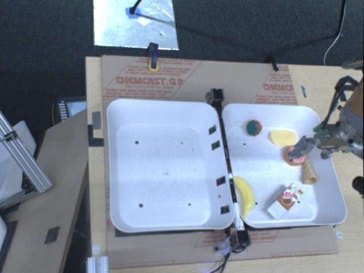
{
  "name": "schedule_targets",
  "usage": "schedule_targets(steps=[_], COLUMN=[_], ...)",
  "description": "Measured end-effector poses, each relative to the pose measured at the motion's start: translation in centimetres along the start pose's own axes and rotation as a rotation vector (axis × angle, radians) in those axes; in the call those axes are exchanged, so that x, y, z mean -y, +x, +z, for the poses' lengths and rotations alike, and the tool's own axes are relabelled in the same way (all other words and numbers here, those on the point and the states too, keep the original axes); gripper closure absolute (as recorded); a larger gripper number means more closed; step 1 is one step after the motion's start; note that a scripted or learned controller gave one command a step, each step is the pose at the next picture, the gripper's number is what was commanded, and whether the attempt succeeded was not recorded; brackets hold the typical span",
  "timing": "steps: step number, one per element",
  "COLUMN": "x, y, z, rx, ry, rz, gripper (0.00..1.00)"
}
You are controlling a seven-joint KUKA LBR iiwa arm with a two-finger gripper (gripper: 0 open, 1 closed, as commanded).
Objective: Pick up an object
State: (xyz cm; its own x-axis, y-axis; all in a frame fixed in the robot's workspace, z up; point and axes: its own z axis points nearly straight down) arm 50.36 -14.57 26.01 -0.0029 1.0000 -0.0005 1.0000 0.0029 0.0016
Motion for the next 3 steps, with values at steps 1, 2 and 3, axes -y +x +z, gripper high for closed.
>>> schedule_targets(steps=[1,2,3], x=[0.0,0.0,1.8], y=[0.0,7.7,10.6], z=[0.0,-8.4,3.7], rx=[0.000,-0.002,-0.003], ry=[0.000,-0.011,0.009], rz=[0.000,-0.011,0.000], gripper=[0.00,0.00,0.00])
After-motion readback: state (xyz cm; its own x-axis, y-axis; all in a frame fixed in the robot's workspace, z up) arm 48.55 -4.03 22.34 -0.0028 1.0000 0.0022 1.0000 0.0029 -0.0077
